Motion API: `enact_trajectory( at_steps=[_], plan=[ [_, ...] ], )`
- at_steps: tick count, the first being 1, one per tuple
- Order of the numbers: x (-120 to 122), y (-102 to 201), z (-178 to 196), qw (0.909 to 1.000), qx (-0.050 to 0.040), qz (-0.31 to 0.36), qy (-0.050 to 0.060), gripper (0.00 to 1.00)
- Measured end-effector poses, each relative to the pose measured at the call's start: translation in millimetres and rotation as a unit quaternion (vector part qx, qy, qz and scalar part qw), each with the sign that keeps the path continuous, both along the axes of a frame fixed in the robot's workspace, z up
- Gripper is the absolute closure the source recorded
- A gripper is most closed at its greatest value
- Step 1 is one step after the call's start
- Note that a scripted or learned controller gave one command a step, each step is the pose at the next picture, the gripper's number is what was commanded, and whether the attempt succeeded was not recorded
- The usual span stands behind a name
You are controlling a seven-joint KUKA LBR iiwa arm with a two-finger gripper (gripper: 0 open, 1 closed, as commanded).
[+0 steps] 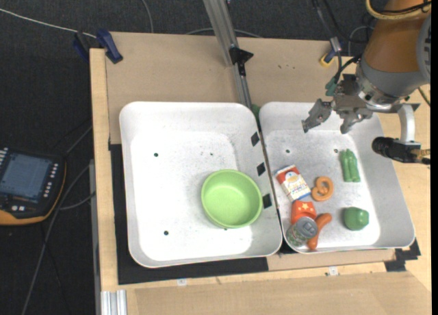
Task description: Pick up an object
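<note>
My gripper (331, 123) hangs over the back of the right bin (301, 118), its two grey fingers spread open with nothing between them. Below it in that bin lie a green pod-shaped piece (350, 166), a small white and red carton (293, 183), an orange ring-shaped pastry (322, 188), a green pepper-like toy (355, 218), a tin can (302, 231) and an orange carrot (317, 229). All of them sit nearer the front than the gripper. A light green bowl (231, 198) rests in the left bin (157, 170), near its right front.
A slanted metal pole (222, 26) crosses the back of the bench above the divide between the bins. A handheld pendant (27, 183) lies off the bench at the left. Cables run over the dark floor behind.
</note>
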State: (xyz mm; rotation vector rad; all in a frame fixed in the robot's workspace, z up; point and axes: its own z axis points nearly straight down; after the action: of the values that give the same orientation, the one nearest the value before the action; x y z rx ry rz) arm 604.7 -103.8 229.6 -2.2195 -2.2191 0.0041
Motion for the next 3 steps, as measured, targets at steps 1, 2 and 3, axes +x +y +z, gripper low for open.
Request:
enact_trajectory(
  at_steps=[1,2,3],
  plan=[
    [-3.8,-2.4,-62.3,1.0000,0.0001,0.000,0.001,0.00],
    [-10.7,-4.3,-123.4,1.0000,0.0002,0.000,0.001,0.00],
    [-8.6,-4.1,-109.5,1.0000,0.0000,0.000,-0.003,1.00]
  ],
)
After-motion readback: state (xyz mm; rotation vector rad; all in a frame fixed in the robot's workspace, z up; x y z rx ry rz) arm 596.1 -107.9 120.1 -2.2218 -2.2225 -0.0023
